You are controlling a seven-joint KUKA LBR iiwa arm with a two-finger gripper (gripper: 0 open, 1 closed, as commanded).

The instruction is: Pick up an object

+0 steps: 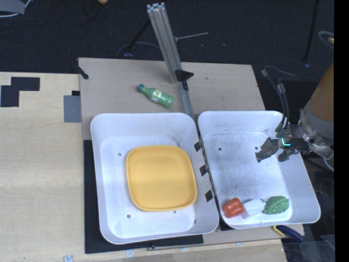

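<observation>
My gripper [274, 153] hangs over the right side of the right bin [240, 125], its two dark fingers spread apart with nothing between them. At that bin's front edge lie a red pepper-like object [233, 207], a small white object [253, 206] and a green bumpy object [276, 204], all well below and in front of the gripper. A yellow square plate [161, 177] lies flat in the left bin [109, 141].
A small green bottle [156, 95] lies on its side on the bench behind the left bin. A slanted aluminium rail [168, 37] rises from behind the bins' junction. Black clips [203, 168] line the seam between the bins.
</observation>
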